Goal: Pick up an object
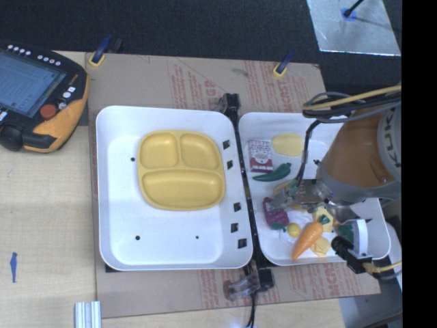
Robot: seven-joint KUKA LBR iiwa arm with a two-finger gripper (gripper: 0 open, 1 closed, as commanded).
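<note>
The grey arm with the orange band reaches in from the right and hangs low over the right-hand shallow white bin on the desk. Its gripper sits among the small toys there; whether it is apart or together cannot be told, since the wrist body covers it. Candidate objects lie crowded in this bin: an orange plastic carrot towards the near edge, a purple toy piece just beside the gripper, a dark green pepper-shaped toy, a pale yellow oval piece and a small red-and-white printed packet towards the far side. The left-hand white bin holds a yellow three-compartment plastic plate, well apart from the arm. To do the grasp well, the gripper should probably settle on a single item, likely the purple piece, centre over it, and close squarely; the neighbours are close enough to be nudged or caught alongside.
</note>
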